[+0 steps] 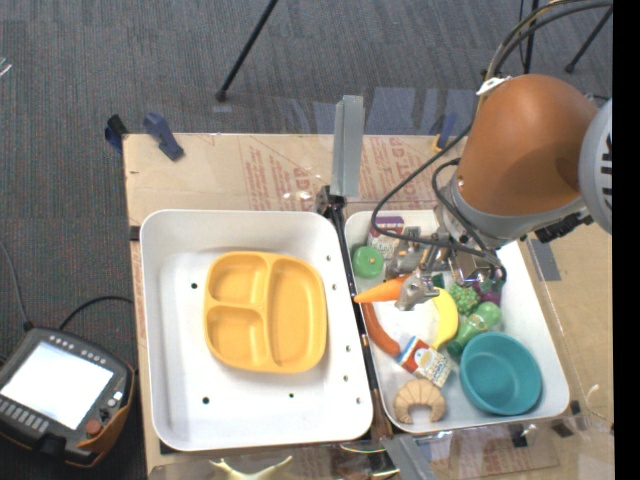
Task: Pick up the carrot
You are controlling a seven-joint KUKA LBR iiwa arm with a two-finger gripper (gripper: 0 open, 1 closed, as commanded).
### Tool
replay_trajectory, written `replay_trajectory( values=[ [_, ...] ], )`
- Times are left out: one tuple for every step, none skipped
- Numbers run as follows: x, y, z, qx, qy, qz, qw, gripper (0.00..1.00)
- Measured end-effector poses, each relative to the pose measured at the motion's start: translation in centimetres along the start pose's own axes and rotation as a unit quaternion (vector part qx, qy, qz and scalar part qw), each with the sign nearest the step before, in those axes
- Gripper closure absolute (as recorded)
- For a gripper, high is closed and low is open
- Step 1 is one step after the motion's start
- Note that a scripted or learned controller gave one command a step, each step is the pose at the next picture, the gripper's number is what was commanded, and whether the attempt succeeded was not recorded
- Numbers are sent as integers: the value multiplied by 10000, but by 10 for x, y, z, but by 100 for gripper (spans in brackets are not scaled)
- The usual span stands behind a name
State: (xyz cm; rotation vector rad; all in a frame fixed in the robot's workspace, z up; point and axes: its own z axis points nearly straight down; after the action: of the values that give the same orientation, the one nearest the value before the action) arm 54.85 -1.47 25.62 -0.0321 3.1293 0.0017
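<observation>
We find the carrot [383, 291] in the right bin [548, 318], lying at about nine o'clock of that bin's contents, its orange tip pointing toward the divider and its thicker end tucked under the gripper [418, 290]. The gripper hangs directly over that thick end, but whether it is open, closed or actually clasping the carrot we cannot tell, since the metal parts overlap the vegetable from this slanted vantage. The risks, as we judge them, come from crowding: a banana [444, 317] sits at four o'clock of the gripper and just beside it, a bunch of green grapes [473, 306] lies at three o'clock, and a green round piece [367, 261] rests at eleven o'clock of the carrot. A closing grip could catch the banana instead, or pinch both together. The carrot also tapers (a shape that squirts out of a squeeze), so a grasp taken too near the narrow end may slip. A red sausage-like piece [379, 333] curves just below the carrot and could be dragged along. The yellow divided plate [265, 311] in the left bin [165, 268] stands well apart.
</observation>
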Motion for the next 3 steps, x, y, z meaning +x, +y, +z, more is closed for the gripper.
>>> replay_trajectory(
  values=[
    [-2, 69, 72, 3, 92, 605, 9981, 100],
    [40, 18, -29, 7, 21, 1128, 9936, 100],
    [76, -14, 71, 22, 118, 1841, 9828, 100]
  ],
)
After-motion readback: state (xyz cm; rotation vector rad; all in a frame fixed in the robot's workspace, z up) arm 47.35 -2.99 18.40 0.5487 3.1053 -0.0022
